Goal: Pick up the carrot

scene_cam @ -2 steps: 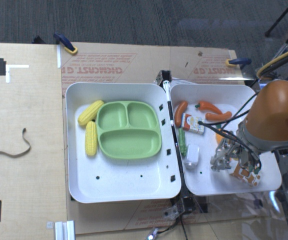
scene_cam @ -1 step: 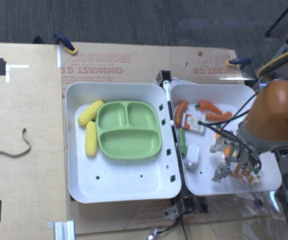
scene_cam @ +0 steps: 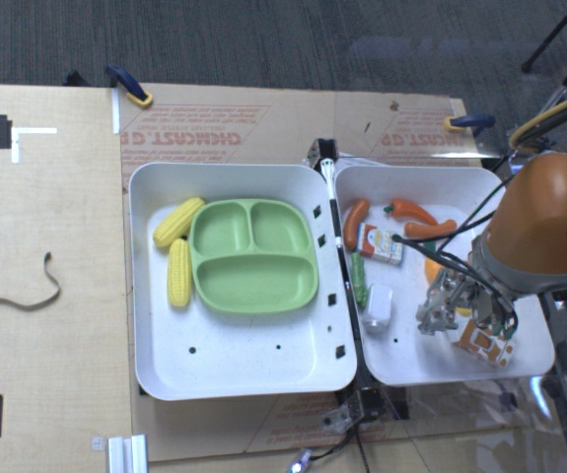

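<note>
The carrot [scene_cam: 412, 210], orange with a small green stub at its left end, lies near the back of the right bin [scene_cam: 460, 371]. A second orange tapered piece [scene_cam: 431, 230] lies just in front of it. My gripper [scene_cam: 439, 313] hangs low over the front middle of the same bin, well in front of the carrot and not touching it. Cables and the wrist with its orange band [scene_cam: 551, 215] cover the bin's right side. I see nothing held in the gripper.
The right bin also holds a reddish sausage [scene_cam: 355, 222], a red-and-white packet [scene_cam: 383, 244], a green pod [scene_cam: 359, 282], a white object [scene_cam: 378, 306] and an orange-and-white box [scene_cam: 486, 344]. The left bin [scene_cam: 244, 372] holds a green divided plate [scene_cam: 254, 255] and two corn cobs [scene_cam: 178, 271].
</note>
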